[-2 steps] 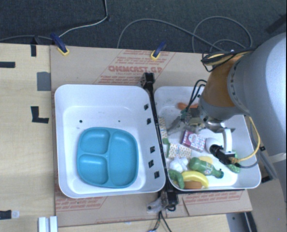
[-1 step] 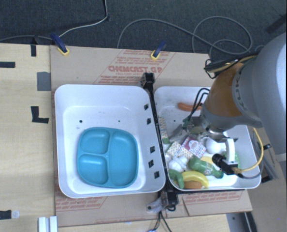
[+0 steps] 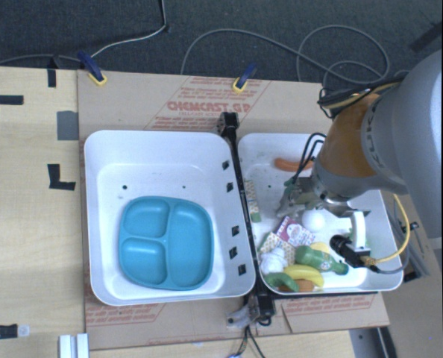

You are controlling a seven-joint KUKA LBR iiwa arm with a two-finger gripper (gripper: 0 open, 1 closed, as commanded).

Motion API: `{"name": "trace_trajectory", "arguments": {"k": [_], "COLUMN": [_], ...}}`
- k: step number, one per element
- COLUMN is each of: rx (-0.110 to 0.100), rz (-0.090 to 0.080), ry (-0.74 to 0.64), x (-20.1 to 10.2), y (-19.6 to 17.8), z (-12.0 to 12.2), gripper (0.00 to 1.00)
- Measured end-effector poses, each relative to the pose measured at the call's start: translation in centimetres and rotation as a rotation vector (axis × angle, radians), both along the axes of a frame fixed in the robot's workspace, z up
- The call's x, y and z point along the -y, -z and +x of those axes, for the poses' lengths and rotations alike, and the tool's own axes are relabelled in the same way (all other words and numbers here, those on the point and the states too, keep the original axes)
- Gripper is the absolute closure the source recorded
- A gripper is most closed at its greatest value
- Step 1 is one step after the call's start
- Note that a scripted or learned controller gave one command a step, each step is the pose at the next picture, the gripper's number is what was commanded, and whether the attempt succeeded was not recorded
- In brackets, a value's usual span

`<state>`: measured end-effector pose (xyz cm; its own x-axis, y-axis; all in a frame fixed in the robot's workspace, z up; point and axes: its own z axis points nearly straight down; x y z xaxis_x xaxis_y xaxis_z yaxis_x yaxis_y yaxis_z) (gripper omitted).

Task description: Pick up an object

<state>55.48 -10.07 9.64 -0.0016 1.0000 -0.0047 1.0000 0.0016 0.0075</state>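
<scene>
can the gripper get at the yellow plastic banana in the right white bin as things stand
Probably yes. The yellow plastic banana lies on top of the toy pile at the near end of the right white bin, with nothing over it, and the gripper hovers just beyond in that bin.

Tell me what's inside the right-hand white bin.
The right-hand white bin holds a yellow banana, green toy vegetable, white egg, pink-patterned packet and orange carrot. The grey arm covers the rest.

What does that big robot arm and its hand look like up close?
The arm is a thick, rounded grey tube with an orange band above the wrist. The hand is a small dark metal piece below it. Black cables loop alongside, and a yellow cable curls by a white fitting.
</scene>
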Motion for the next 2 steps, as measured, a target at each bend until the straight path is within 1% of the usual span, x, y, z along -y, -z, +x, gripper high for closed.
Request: {"name": "trace_trajectory", "arguments": {"k": [1, 2], "rx": [-0.007, -0.008], "rz": [0.003, 0.003], "ry": [0.001, 0.001], "x": [-0.3, 2.7], "y": [-11.1, -12.8], "z": [-2.1, 4.4], "gripper": [1.0, 1.0]}}
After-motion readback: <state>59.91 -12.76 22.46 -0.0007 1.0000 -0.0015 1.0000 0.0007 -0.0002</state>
